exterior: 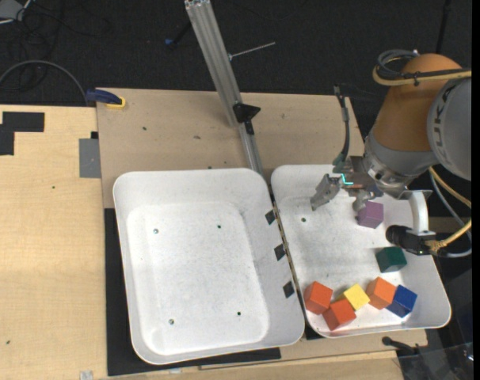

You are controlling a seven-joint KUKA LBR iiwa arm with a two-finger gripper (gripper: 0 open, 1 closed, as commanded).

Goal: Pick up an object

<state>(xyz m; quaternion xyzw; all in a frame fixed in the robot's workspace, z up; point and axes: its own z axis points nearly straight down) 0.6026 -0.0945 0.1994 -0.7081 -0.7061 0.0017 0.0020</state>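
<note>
My gripper (343,198) hangs low over the back of the right bin (335,244), its two fingers spread apart with nothing between them. A purple cube (371,214) sits just right of the right finger (360,202), close to it or touching it. A dark green cube (391,258) lies nearer the front right. Along the bin's front edge sit an orange cube (318,296), a red cube (340,313), a yellow cube (356,297), another orange cube (381,291) and a blue cube (403,300).
The left bin (192,260) lies beside the right one, with black clips (278,251) along the shared wall. A slanted aluminium bar (224,77) rises behind the bins. The arm's orange band (410,109) and cables (430,240) stand at the right bin's far right side.
</note>
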